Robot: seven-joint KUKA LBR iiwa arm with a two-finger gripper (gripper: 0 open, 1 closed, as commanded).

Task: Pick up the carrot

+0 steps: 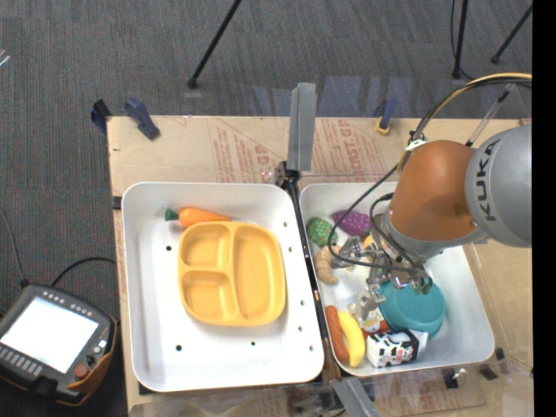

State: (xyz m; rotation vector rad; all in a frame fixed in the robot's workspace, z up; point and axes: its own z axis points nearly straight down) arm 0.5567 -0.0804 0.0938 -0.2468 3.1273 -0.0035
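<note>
Tapered orange carrot (201, 216), green-tipped

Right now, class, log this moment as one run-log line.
task: pick up carrot | carrot: left bin, beside yellow divided plate | gripper: over right bin, among toys | status: carrot not grasped

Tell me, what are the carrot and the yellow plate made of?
The carrot looks like toy plastic: smooth, evenly orange, with a plain green tip. The yellow plate also looks like moulded plastic, one even colour with rounded compartment ridges and a soft sheen. Neither can be confirmed from looks alone.
</note>
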